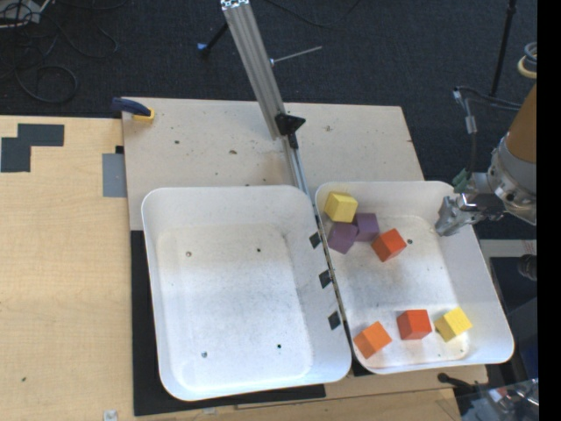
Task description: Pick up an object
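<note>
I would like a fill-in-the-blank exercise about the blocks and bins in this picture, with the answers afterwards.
1. All the blocks lie in the ____ bin as the camera sees it.
2. The number of yellow blocks is ____.
3. The two blocks touching each other near the upper yellow block are ____ in colour.
4. The gripper hangs over that bin's ____ edge.

Missing words: right; two; purple; right
</note>
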Available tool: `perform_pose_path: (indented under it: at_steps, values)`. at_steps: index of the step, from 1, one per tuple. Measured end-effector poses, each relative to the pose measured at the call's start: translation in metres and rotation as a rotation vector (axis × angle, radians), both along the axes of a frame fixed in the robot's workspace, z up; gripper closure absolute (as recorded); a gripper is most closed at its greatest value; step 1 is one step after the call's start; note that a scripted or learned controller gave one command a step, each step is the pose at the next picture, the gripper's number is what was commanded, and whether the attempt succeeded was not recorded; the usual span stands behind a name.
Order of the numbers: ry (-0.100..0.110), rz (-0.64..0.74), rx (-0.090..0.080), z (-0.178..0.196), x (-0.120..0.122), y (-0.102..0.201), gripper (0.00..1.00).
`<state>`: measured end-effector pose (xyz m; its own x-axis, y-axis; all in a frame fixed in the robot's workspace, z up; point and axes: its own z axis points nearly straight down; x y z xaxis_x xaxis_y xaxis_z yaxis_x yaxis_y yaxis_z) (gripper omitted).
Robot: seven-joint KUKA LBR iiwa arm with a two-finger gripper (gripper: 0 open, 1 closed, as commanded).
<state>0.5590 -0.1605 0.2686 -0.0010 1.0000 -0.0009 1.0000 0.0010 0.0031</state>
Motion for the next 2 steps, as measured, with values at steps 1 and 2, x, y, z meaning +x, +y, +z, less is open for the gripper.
perform_pose_path:
  at_steps: [1, 2]
  values:
    - [0.006, 0.003, 0.003, -0.014, -0.001, 0.043, 1.00]
    - [0.008, 0.004, 0.004, -0.030, -0.005, 0.097, 1.00]
